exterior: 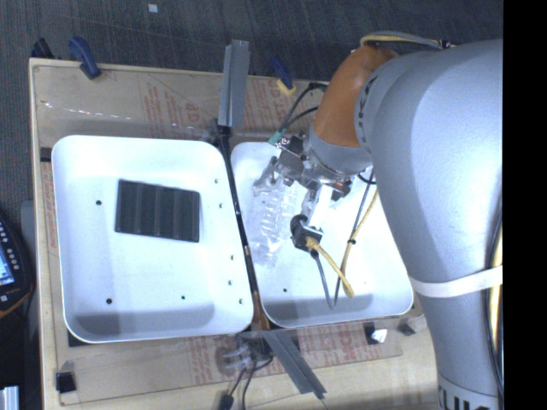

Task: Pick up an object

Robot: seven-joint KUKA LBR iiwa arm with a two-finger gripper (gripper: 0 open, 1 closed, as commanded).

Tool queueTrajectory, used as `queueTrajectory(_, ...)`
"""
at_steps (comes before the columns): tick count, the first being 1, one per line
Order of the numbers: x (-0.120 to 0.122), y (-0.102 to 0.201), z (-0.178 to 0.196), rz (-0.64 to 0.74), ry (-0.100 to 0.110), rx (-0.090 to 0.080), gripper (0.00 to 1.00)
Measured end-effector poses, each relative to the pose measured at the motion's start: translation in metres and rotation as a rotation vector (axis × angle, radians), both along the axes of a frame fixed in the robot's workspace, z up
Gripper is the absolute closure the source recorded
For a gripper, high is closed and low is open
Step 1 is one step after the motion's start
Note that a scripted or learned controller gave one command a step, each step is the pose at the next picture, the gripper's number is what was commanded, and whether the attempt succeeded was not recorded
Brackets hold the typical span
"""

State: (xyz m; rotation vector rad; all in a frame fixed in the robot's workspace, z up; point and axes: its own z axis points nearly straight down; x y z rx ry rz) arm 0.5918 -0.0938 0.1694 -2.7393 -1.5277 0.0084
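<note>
A pale wooden tabletop [128, 101] with faint red printing sits on dark grey carpeted floor [171, 7]. Blue clamps [84, 56] grip its far edge. Bright light falls evenly from overhead.

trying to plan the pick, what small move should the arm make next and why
Probably lower the end effector straight down onto the clear plastic object in the right bin. It sits just over that object, and nothing shows as gripped yet. The dark ridged block lies farther off in the left bin.
</note>
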Motion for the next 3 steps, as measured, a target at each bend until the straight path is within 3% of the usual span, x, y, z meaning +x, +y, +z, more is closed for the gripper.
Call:
queueTrajectory(1,0.000,0.001,0.009,0.006,0.003,0.002,1.00)
queueTrajectory(2,0.000,0.001,0.009,0.006,0.003,0.002,0.00)
queueTrajectory(3,-0.006,-0.044,0.066,0.081,-0.003,0.000,0.00)
